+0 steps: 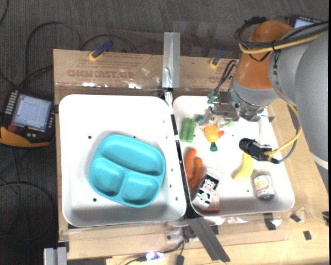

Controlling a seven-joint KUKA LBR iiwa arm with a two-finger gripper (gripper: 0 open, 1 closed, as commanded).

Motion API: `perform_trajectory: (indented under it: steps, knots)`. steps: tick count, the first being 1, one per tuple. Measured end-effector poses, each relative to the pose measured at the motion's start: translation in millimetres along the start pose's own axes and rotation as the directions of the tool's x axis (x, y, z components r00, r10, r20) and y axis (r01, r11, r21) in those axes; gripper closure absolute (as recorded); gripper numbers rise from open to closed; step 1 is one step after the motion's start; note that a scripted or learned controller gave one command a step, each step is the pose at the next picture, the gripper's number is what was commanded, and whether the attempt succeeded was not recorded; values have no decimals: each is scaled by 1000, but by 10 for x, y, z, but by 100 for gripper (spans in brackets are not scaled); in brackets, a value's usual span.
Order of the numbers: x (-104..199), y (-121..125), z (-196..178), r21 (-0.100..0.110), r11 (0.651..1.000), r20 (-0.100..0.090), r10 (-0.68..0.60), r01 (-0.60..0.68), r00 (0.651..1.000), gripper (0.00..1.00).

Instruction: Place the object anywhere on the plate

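The turquoise plate (127,169) with three compartments lies in the left bin (77,115). My gripper (216,116) hangs over the back of the right bin (276,200), directly above a small orange and yellow toy (211,132) with a green tip (214,146). The wrist hides whether that toy is touched or gripped. A green block (187,130) lies just left of the gripper.
Also in the right bin: an orange sausage-like toy (193,167) by the left wall, a cow-print carton (208,191) at the front, a banana (243,168) and a small can (263,185) at the front right. A black cable fitting (254,147) hangs off the arm.
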State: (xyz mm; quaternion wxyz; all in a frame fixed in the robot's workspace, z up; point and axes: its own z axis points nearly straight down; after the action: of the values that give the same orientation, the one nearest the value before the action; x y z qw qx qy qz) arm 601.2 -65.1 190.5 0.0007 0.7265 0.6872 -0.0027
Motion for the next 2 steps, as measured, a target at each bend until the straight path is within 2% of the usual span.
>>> perform_trajectory:
  steps: [1, 2]
  knots:
    - [997, -449, -311, 0, 989, -4, -149, 149, 989, 100]
    - [997, -449, -312, 0, 989, -5, -149, 149, 989, 0]
